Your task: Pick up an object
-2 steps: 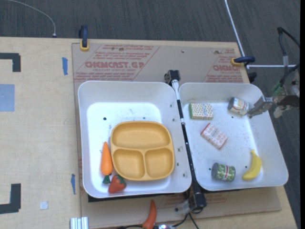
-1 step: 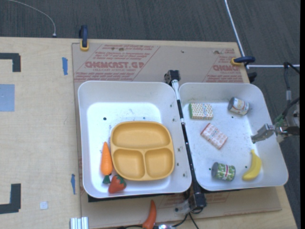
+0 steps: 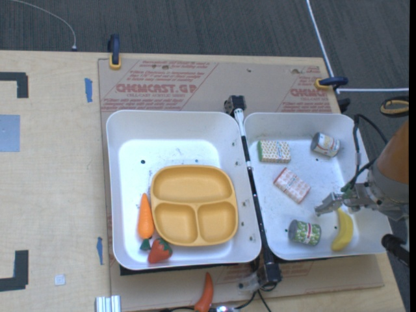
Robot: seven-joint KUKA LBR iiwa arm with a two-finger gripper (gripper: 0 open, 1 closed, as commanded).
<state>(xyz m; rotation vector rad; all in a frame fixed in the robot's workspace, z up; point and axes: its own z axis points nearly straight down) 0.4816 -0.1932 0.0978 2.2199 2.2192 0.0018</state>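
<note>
Camera view: gripper low in right bin, fingers apart, nothing between them; banana just beside, lying on bin floor; pick not yet made, grasp and lift remain.

The tool is a small grey metal assembly, pale and slightly shiny, ending in thin prongs whose tips look lighter than the rest. Just behind it sits a darker, boxier block with small parts too blurred to sort out. Behind that block the wrist widens into a rounded grey housing, smooth and matte. Above the wrist runs the orange band, broad, curved and uniform in colour, with no marking that can be read. A black cable loops from near the block behind the tool and arcs up beside the band. A dark rounded part juts out below the wrist.
</note>
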